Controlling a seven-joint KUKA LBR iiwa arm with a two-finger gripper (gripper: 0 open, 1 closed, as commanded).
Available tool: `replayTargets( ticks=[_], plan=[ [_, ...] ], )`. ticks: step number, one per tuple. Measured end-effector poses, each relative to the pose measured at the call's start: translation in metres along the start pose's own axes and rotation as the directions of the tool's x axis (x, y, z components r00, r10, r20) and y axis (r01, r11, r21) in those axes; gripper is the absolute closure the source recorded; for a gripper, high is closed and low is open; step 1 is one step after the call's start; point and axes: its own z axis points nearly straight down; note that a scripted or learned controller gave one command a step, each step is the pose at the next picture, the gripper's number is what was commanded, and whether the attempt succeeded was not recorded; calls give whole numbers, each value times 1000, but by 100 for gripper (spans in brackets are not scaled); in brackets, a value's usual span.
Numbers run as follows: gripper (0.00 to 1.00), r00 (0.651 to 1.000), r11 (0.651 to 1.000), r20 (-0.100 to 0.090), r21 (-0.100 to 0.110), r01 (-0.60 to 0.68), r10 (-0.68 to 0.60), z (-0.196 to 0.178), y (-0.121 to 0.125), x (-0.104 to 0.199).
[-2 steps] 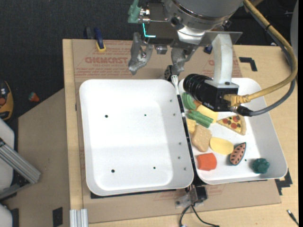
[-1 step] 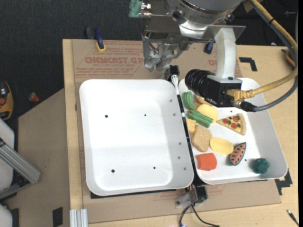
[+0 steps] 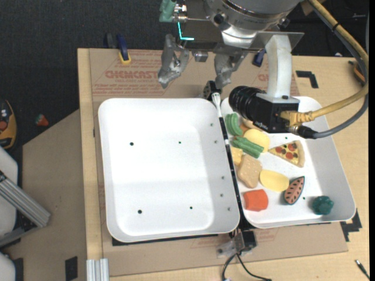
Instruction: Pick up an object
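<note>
Camera view shows the end effector (image 3: 196, 72) with fingers spread apart, holding nothing, above the left bin's (image 3: 117, 157) far rim.

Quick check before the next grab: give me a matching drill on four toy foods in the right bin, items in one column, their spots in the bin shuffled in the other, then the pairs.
Items:
1. triangular pizza slice toy
2. dark teal round toy
3. orange-red block toy
4. green bean-shaped toy

Places in the right white bin:
A. near corner by the divider between the two bins
B. near corner on the outer side
C. beside the divider, toward the far end
D. middle, next to the black camera unit's yellow cable

Pairs: 1-D, 2-B, 3-A, 4-C
</note>
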Motion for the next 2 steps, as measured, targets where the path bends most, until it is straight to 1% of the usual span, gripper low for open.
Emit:
replayTargets(
  ticks=[1, 2],
  plan=[
    [100, 1000, 1000, -2, -4, 1, -1, -11, 0, 1],
    [0, 1000, 1000, -1, -3, 1, -1, -10, 0, 1]
  ],
)
